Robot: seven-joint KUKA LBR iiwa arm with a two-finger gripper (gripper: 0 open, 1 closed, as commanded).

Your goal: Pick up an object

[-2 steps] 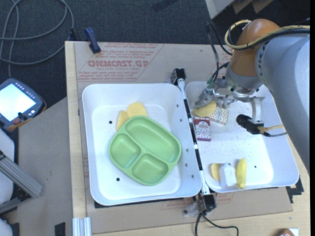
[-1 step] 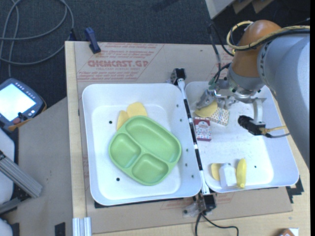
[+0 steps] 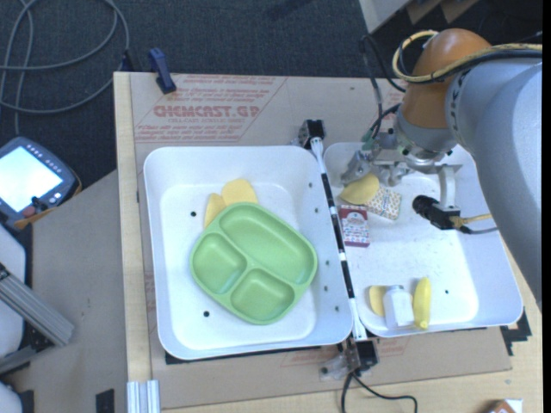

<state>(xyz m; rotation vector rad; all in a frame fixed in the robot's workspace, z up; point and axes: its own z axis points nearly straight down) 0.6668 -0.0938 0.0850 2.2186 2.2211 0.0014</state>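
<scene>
So that's two white bins (image 3: pixel 172 231), one green divided plate (image 3: pixel 252 263), two small patterned cartons (image 3: pixel 355 227), plus four or so yellow pieces (image 3: pixel 422 303) and one white block (image 3: pixel 398 306).

the green divided tray (image 3: pixel 254 262) fills most of the left bin (image 3: pixel 164 179), leaving open floor along its edges. in the right bin (image 3: pixel 491 291), the middle lies bare between the small red packet (image 3: pixel 354 227) and the yellow banana (image 3: pixel 421 303).
</scene>
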